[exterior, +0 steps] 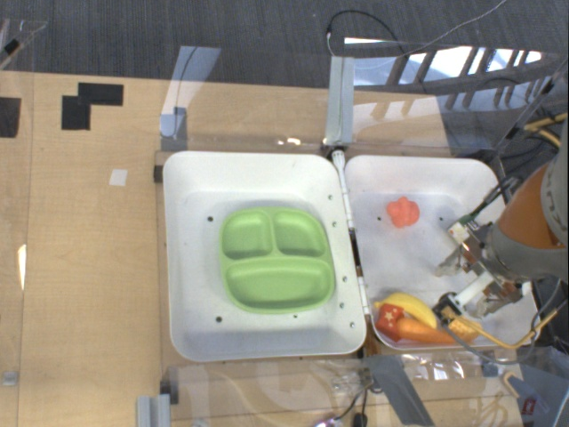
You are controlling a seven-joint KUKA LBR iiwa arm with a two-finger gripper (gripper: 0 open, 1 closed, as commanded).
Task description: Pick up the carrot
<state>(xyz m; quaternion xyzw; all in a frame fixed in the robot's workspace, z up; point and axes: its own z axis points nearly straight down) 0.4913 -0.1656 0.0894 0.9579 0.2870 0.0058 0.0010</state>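
The carrot lies unlifted in the right bin's near corner beside a banana, the gripper just beside it, grip state impossible to tell

Your arm is reaching in from the right edge of the camera view, its orange band sitting just above the grey wrist. The wrist is angling down and to the left, carrying the claw low. White fittings and loose cables are crowding the claw end.
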